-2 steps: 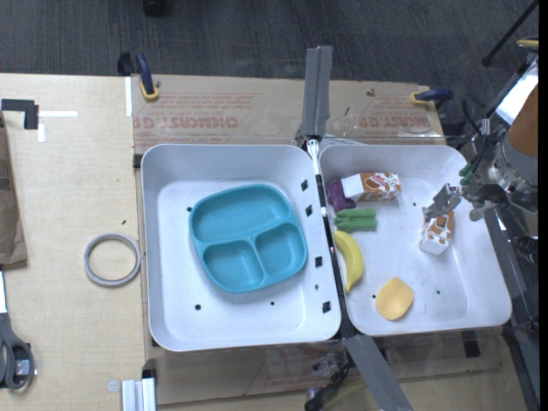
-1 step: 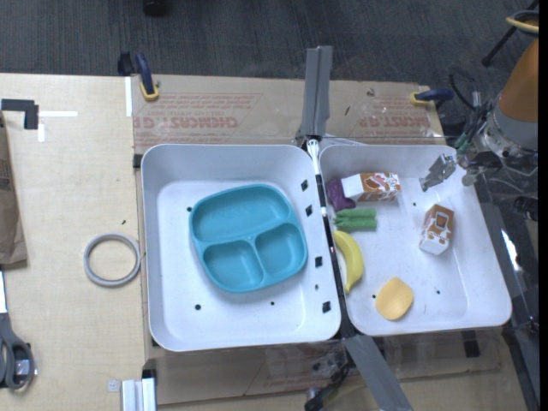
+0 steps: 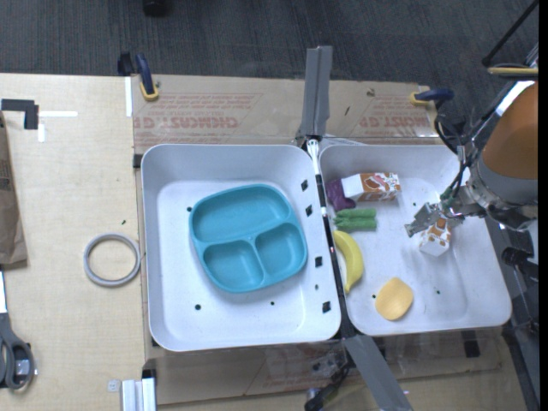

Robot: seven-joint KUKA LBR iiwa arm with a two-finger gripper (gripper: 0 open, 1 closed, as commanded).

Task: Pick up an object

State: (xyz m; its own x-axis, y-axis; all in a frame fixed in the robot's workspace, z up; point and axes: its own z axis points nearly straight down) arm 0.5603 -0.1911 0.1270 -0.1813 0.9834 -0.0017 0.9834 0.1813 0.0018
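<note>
1. While the arm reaches into the right bin (image 3: 479,311), its gripper (image 3: 425,222) sits right at a small white-and-orange carton (image 3: 436,237), which lies just below it.
2. Whether the tool is open or has hold of the carton, I cannot tell.
3. Farther left of it lie a snack box (image 3: 374,187), banana (image 3: 348,259) and yellow wedge (image 3: 394,299).

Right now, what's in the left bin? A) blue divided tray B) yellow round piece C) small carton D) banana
A: the blue divided tray lies alone in the left bin; the banana, yellow round piece and small carton all lie in the right bin.
</note>
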